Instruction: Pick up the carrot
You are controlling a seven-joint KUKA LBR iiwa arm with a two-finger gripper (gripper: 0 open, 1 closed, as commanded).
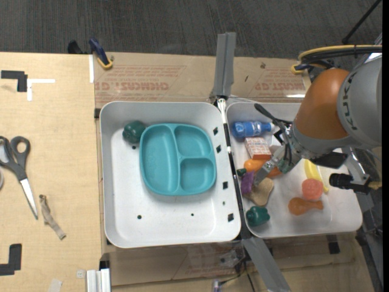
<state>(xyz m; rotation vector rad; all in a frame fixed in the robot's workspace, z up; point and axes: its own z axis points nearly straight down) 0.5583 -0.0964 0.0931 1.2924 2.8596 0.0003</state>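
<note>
The carrot [258, 163] lies at nine o'clock in the right bin [346, 221], touching the gripper [266, 174], whose grip I cannot tell; I'd straddle its middle squarely, clear of the purple toy [246, 183]

The orange carrot [258, 163] is lying in the right bin [340, 224] near its left wall, just below a small red-and-white box [256, 146], its right end partly hidden.

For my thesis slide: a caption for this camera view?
Grey KUKA arm's gripper lowered over the orange carrot among toy foods in the right white bin.
</note>
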